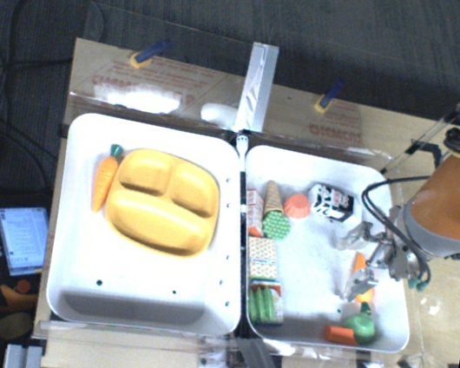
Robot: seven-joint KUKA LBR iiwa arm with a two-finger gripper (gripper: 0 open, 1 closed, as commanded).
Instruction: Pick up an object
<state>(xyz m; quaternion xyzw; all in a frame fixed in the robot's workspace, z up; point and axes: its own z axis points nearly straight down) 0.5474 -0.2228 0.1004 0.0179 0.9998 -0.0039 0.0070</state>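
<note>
At the near edge of the right bin [403,328], a small green-and-orange toy vegetable [354,330] is seen lying against the front wall, its long axis roughly along that wall, with the green knob at the right end. Along the same bin's left wall a row of packaged items [263,268] is stacked, running from near to far, with a green bundle [265,304] at the near end.

Just beyond the toy vegetable, the gripper [363,277] is positioned low over the right part of the bin floor. A small orange piece [360,263] is visible among the metal parts there, but whether it is pinched cannot be told; the state of the jaws cannot be judged from this view.

The toy vegetable is taken to be the likeliest target: it lies directly nearward of the gripper, close by, so a short move toward the front wall would be called for, with the jaws set across its long axis.

Farther back, a black-and-white object [331,202] and a pinkish round piece [297,206] are seen. In the left bin [65,220], well apart, a yellow tray [163,202] and a carrot [105,179] are lying.
</note>
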